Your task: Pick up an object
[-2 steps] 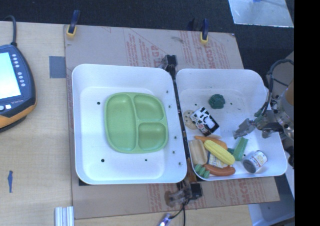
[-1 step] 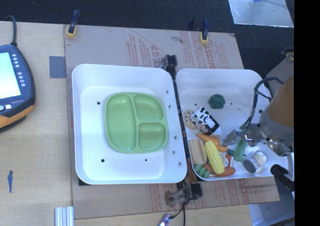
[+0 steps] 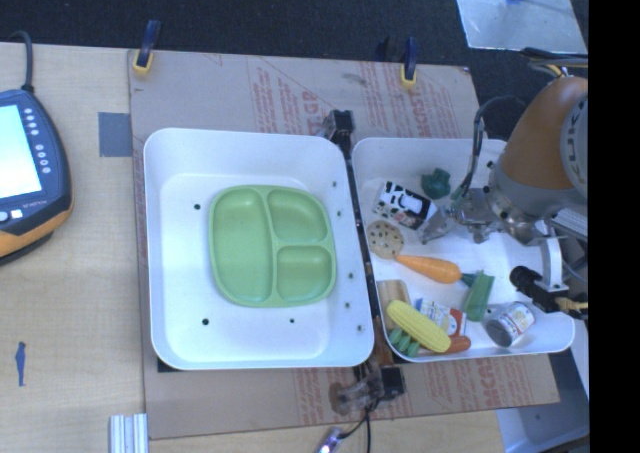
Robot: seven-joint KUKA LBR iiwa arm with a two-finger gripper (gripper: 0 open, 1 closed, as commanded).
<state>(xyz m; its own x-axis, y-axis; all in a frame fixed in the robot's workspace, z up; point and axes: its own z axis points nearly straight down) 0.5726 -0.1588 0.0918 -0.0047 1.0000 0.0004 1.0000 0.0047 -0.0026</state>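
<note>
— Gripper (image 3: 447,224) first: where does it sit, and has it got anything?

— It hangs low in the right bin (image 3: 560,341), near the middle of it, just to the right of the black-and-white cow toy (image 3: 404,203) and above the carrot (image 3: 430,267). The metal parts there are small and blurred, so I cannot tell how it is set, and nothing shows clearly as grasped.

— So the pick is not done?

— I judge not. Every candidate lies on the bin floor: the cow toy, a dark green piece (image 3: 436,182) beside it, a round cookie-like disc (image 3: 384,238), the carrot, a green block (image 3: 478,294), the corn cob (image 3: 417,326) and a small tin (image 3: 511,323) in the near corner.

— And the left bin (image 3: 160,241)?

— It carries a green divided plate (image 3: 271,244), well apart from the arm.

— What is left, then?

— By my reading, everything that counts: settling on one object, closing on it, and lifting it free. The cow toy and the carrot are the nearest candidates.
</note>
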